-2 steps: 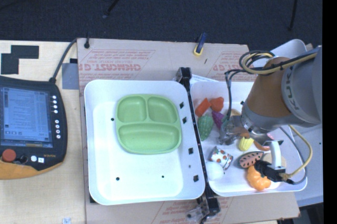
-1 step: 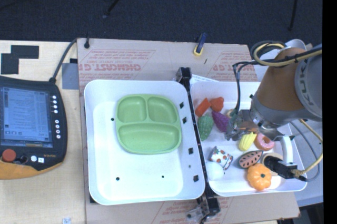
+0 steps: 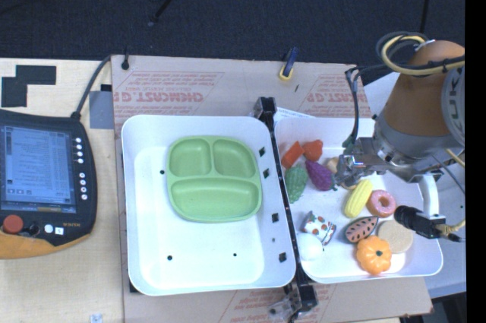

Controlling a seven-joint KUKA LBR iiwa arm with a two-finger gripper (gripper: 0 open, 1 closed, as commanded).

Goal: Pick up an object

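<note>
Mostly, open room lies in the left bin [image 3: 152, 268] around the green tray [image 3: 214, 178]; the right bin [image 3: 433, 264] is crowded with toy food. Reaching from the right, the arm [image 3: 421, 105] sets its end effector [image 3: 351, 168] low beside the purple piece [image 3: 320, 175] and corn [image 3: 358, 197]; its grip is unclear.

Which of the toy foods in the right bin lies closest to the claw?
The purple eggplant, just left of the claw; the yellow corn sits slightly farther, below it.

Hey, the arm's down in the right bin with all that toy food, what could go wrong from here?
The gripper sits among crowded items: the purple toy, corn and donut lie close together, so it may knock neighbours or grab two. It is also near the right bin's far wall.
</note>
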